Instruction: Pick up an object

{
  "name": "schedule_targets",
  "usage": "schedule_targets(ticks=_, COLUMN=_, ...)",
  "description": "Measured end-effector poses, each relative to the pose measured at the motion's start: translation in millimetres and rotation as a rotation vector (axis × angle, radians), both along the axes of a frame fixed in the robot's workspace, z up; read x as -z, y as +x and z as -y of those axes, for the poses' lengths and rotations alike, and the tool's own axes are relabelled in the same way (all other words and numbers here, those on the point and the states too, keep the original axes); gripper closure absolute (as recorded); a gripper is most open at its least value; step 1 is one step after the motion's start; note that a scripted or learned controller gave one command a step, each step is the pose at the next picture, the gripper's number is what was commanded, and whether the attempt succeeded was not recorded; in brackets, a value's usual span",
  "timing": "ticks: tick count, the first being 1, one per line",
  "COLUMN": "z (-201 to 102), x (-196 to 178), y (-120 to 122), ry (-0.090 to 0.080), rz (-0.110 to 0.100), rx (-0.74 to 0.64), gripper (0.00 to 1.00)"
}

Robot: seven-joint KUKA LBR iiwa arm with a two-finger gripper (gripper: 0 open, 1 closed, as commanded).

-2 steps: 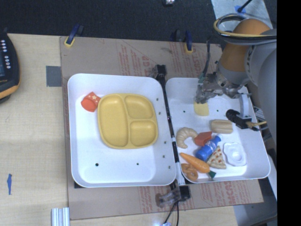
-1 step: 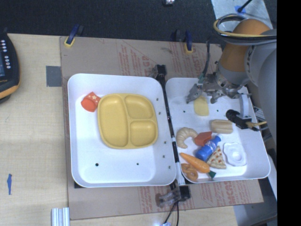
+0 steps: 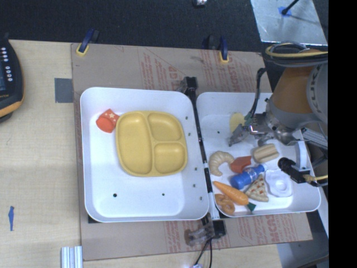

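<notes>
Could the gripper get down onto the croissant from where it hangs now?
Probably yes. The gripper hangs over the right bin, just above the croissant, with bare bin floor between them. The red piece beside the croissant might crowd one finger.

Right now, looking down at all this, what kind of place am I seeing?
Probably a robotics lab test bench. Two white bins are clamped side by side on a board, one holding a yellow divided plate, the other toy food such as a carrot. A grey arm's end effector hangs over the toys.
</notes>
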State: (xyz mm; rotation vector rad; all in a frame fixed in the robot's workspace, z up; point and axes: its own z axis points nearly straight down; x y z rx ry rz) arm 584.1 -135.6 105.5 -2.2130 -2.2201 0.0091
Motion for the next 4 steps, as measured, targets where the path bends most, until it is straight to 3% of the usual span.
schedule_targets(ticks=1, z=-11, x=-1, y=62, ry=-0.001, rz=0.012, rx=-0.003, gripper=0.00)
schedule_targets(ticks=2, z=25, x=15, y=-11, ry=0.000, rz=-0.002, rx=0.003, gripper=0.00)
schedule_targets(ticks=3, z=-12, x=13, y=52, ry=-0.001, rz=0.012, rx=-0.005, gripper=0.00)
schedule_targets(ticks=4, z=27, x=14, y=-100, ry=0.001, rz=-0.005, rx=0.007, gripper=0.00)
